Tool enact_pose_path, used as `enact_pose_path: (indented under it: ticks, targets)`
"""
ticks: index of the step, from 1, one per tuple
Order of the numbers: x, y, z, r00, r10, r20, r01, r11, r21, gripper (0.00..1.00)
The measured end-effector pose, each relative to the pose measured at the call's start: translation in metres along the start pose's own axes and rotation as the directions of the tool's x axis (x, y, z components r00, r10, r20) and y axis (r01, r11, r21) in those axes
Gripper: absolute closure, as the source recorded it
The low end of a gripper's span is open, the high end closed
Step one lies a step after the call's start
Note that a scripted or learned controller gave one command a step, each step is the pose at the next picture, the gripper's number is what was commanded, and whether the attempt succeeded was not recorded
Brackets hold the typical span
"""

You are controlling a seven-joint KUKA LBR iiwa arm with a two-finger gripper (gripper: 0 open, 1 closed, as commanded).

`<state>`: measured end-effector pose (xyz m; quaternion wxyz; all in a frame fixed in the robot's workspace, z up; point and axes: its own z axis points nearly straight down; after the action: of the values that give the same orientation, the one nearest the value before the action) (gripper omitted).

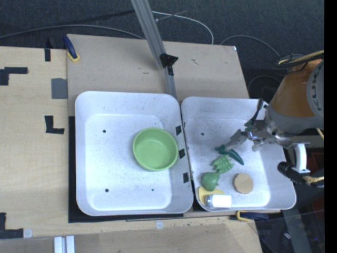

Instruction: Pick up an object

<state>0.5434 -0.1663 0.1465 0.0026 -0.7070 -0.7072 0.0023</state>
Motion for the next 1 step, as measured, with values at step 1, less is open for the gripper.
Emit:
enact_pose_path:
  ticks: [1]
  targets:
    - [0.0012, -0.0016, 0.0543, 1.0, -0.001, -0.001, 0.001, 1.0, 0.001, 0.0]
